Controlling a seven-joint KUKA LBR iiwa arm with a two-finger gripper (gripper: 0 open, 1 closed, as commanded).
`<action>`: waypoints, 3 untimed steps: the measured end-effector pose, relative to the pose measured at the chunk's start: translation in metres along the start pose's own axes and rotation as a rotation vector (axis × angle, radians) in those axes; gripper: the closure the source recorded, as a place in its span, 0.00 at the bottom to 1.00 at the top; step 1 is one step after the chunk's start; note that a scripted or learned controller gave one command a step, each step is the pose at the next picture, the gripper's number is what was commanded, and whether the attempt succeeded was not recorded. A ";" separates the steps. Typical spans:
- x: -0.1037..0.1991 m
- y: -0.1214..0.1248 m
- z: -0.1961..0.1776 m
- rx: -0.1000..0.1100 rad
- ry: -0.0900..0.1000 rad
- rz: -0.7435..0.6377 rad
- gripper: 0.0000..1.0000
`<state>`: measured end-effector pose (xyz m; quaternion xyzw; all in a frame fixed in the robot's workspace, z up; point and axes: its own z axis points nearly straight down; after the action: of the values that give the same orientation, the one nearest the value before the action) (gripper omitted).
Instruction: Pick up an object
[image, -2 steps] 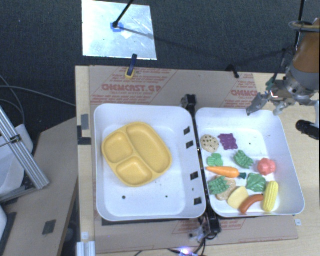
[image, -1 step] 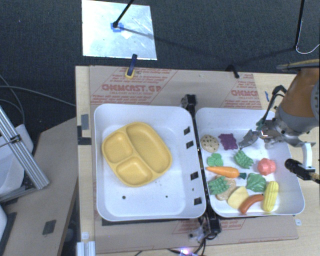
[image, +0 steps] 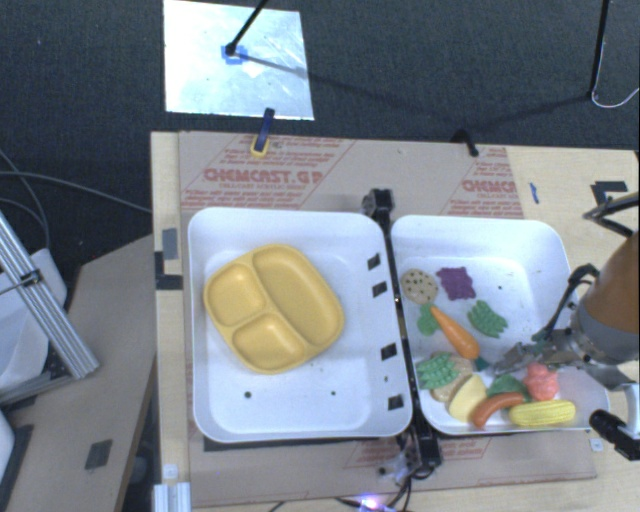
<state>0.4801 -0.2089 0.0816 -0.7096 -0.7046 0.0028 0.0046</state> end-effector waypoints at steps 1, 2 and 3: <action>0.042 0.104 -0.005 -0.021 -0.003 -0.019 0.00; 0.119 0.020 -0.002 -0.004 0.003 -0.014 0.00; 0.114 0.024 -0.013 -0.014 -0.002 -0.010 1.00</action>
<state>0.5053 -0.0955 0.0949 -0.7062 -0.7080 -0.0012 -0.0011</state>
